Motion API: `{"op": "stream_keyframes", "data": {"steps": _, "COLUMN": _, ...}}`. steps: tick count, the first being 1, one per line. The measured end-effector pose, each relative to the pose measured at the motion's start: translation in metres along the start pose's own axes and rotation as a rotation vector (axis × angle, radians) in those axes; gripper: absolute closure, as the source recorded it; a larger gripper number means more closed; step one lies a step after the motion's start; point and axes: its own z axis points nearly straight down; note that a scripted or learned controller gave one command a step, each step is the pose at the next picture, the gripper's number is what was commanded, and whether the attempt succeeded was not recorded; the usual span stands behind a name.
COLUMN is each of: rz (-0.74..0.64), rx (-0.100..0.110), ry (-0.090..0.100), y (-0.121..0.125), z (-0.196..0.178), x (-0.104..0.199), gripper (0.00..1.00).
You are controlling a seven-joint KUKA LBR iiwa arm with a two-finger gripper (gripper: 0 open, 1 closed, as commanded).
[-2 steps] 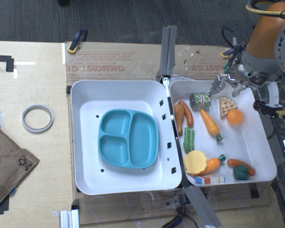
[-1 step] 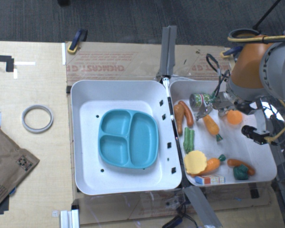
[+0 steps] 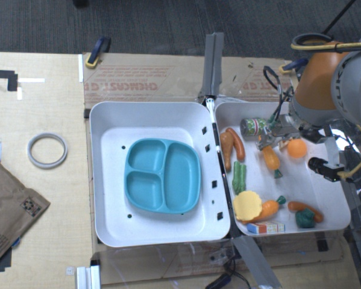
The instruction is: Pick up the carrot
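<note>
A short orange carrot (image 3: 270, 159) with a small green tip lies tilted in the right bin (image 3: 334, 221), near its middle. My gripper (image 3: 275, 139) hangs directly over the carrot's upper end, at or just above it. The grey arm with its orange band (image 3: 317, 80) reaches in from the top right. A second carrot-like orange piece (image 3: 269, 208) with a green top lies near the bin's front. A third, reddish one (image 3: 299, 207) lies to its right.
Around the carrot lie a sausage (image 3: 232, 144), a green can (image 3: 252, 126), an orange ball (image 3: 296, 148), a green pod (image 3: 239, 176), a yellow piece (image 3: 247, 204), a small box (image 3: 266, 227) and a green lump (image 3: 307, 219). The left bin (image 3: 108, 161) holds a blue divided plate (image 3: 164, 175).
</note>
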Motion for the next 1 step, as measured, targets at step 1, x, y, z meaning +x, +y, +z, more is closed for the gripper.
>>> {"op": "stream_keyframes", "data": {"steps": 1, "rz": -0.089, "rx": -0.001, "ry": 0.000, "y": -0.0296, "z": -0.0903, "x": 0.0775, "gripper": 1.00}}
